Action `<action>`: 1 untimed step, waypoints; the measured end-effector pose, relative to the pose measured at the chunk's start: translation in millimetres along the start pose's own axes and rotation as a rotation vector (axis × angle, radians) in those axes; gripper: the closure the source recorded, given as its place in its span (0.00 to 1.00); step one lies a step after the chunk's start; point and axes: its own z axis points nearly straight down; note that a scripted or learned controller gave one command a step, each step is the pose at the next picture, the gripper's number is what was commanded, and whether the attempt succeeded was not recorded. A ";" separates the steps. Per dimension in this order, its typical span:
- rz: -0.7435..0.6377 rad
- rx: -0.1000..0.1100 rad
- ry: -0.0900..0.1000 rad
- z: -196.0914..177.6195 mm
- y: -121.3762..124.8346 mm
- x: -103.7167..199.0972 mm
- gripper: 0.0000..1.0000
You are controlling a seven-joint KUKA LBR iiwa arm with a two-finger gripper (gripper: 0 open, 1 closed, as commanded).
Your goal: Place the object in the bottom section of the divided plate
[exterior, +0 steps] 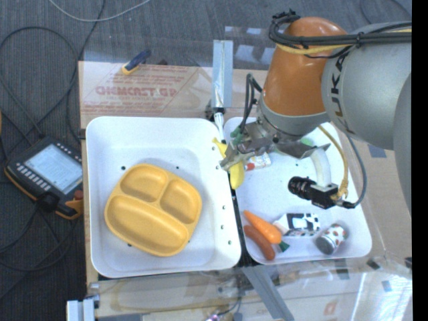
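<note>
While gripper (234, 154) is hovering beside yellow plastic divided plate (153, 208), over yellow banana-like object (236, 175), jaw state unclear; grasp is pending.

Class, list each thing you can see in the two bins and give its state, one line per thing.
Plate: in left bin, sections bare.
Banana: at right bin's left wall, under the gripper.
Carrots: lying side by side, right bin.
Carton: on its side, beside carrots.
Gripper: low over the banana; grasp unclear.

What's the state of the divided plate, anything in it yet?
Empty. The yellow divided plate lies flat in the left bin, all three sections bare.
</note>
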 end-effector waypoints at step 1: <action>-0.066 -0.001 -0.001 -73.0 44.3 58.2 1.00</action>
